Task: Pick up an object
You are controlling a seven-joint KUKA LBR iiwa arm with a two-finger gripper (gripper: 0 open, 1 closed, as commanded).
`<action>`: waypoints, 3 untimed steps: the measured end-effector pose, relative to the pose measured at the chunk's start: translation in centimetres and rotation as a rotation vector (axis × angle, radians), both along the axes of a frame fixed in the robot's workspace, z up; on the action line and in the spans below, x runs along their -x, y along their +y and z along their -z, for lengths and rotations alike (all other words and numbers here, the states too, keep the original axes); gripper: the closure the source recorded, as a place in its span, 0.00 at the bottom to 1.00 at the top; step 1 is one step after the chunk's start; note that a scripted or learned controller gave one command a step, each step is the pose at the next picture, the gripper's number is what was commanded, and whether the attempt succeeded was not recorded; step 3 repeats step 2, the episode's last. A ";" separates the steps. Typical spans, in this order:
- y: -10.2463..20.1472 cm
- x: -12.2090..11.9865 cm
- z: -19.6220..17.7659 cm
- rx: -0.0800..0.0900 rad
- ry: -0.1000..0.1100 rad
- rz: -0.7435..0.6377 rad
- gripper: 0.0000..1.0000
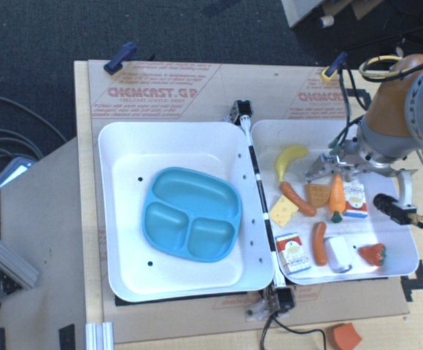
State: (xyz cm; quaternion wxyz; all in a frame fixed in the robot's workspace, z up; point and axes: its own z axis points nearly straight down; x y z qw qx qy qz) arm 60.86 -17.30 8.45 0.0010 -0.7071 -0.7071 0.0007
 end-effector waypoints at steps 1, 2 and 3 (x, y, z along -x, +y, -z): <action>0.1 -0.1 -1.0 0.001 -0.001 -0.002 1.00; 5.0 1.3 -11.6 0.000 -0.003 -0.001 1.00; 5.0 1.3 -11.6 0.000 -0.003 -0.001 1.00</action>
